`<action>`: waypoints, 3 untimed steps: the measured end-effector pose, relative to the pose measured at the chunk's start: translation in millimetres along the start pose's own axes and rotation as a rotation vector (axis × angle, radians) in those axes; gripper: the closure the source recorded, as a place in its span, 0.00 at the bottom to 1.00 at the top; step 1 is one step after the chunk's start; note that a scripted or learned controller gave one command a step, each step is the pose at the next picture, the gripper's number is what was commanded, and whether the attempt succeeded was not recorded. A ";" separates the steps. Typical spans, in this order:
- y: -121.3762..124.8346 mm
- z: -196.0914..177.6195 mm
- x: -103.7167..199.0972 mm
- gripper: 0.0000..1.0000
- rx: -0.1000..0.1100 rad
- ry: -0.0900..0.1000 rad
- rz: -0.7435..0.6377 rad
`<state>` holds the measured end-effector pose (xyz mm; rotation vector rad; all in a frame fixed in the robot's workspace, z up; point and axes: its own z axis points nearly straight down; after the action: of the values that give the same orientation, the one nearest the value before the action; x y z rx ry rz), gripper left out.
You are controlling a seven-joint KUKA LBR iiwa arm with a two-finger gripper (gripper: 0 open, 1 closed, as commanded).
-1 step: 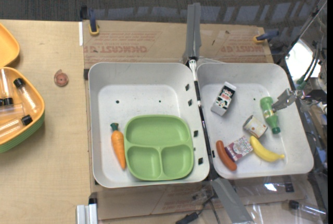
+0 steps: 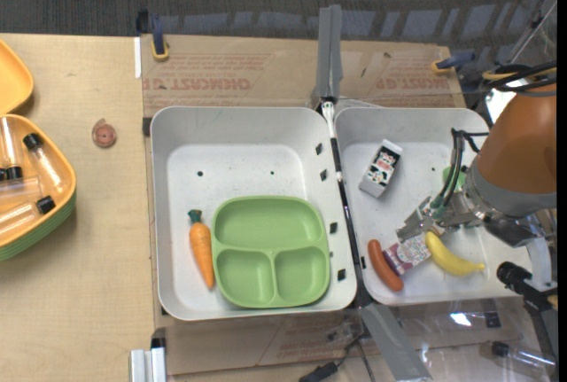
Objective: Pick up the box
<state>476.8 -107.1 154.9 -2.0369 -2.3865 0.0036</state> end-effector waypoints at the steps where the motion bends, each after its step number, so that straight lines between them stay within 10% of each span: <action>1: 2.9 59.1 -3.5 0.00 -0.011 -0.002 -0.010; 2: 4.1 49.0 -6.3 1.00 -0.017 -0.008 -0.005; 3: 4.1 49.0 -6.4 0.00 -0.017 -0.008 -0.006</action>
<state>481.6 -112.8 105.8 -2.0415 -2.4058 -0.0088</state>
